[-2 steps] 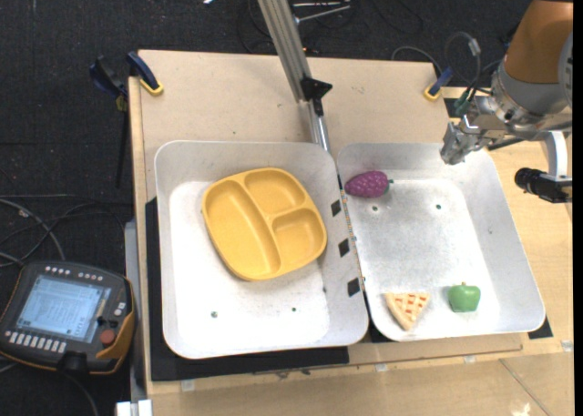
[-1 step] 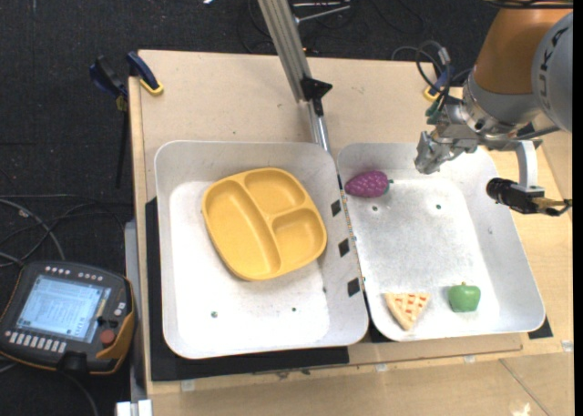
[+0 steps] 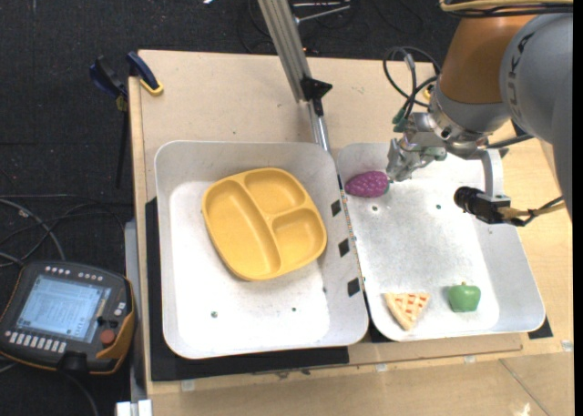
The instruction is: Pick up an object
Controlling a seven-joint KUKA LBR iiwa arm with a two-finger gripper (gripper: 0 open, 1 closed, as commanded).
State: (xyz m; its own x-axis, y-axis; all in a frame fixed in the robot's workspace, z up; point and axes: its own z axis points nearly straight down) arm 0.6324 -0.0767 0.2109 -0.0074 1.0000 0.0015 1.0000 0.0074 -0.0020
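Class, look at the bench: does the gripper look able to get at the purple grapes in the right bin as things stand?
Probably yes. The gripper hangs just right of the purple grapes, with nothing lying between them; the pizza slice and green pepper sit at the bin's far end.

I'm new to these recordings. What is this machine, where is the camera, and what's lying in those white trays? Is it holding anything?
One camera looks down at a slant on a bench. The grey machine with the orange band is a robot arm reaching in from the right. Its gripper hangs at the right bin's far edge, just right of a purple toy grape bunch; I can't see anything held. That bin also holds a pizza slice toy and a green pepper toy. The left bin holds a yellow divided plate. A handheld control pad lies at lower left.
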